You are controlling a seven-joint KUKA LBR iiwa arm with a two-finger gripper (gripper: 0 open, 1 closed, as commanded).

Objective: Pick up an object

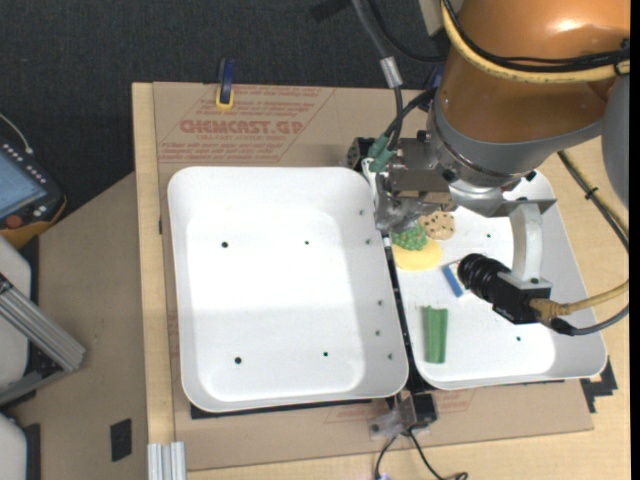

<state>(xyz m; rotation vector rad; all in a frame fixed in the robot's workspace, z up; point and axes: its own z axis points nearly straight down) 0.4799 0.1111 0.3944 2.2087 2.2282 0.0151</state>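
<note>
The right bin (520, 363) holds a yellow disc (420, 257) with a small green lump (407, 237) resting on its upper edge. Just beside them lies a tan speckled cookie-like piece (437, 226). A green block (436, 333) lies nearer the front, and a thin blue stick (453, 282) sits between it and the disc. My gripper (403, 218) hangs low over the bin's left rear part, right above the green lump. The big orange and grey arm covers the rear of this bin.
The left bin (200, 268) is a white tray with a few small dark holes. A black cylindrical part (495, 286) of the arm reaches over the right bin. Cardboard (250, 118) lies under both bins, with a blue clip (226, 80) at its rear edge.
</note>
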